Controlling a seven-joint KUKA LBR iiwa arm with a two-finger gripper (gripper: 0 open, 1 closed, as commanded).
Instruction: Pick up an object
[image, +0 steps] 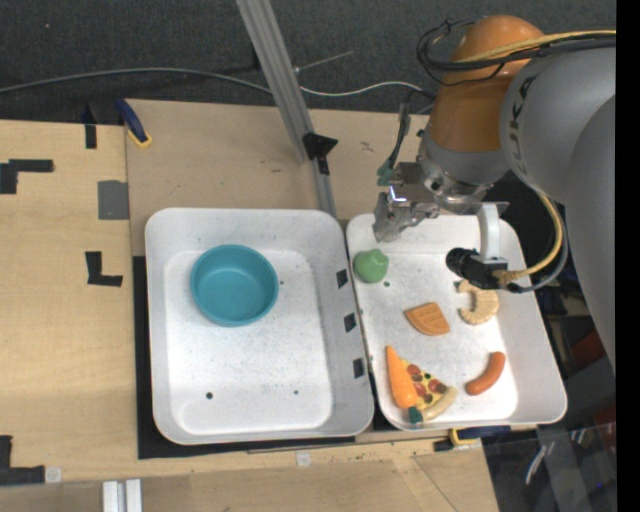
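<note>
In the right bin, near its upper left corner, a small green round object is lying just below the end effector, which is hovering over the bin's top edge; whether its fingers are spread or pressed together cannot be told from this angle. Nothing is showing between the fingers. Further into the same bin, an orange wedge-shaped piece is sitting near the middle, a pale croissant-like piece is lying to its right, and a sausage is resting lower right. A toy carrot and a pizza slice are lying side by side, touching, along the lower left. In the left bin, a blue bowl is standing upright. The grey arm, with its orange band, is reaching in over the wooden table.
</note>
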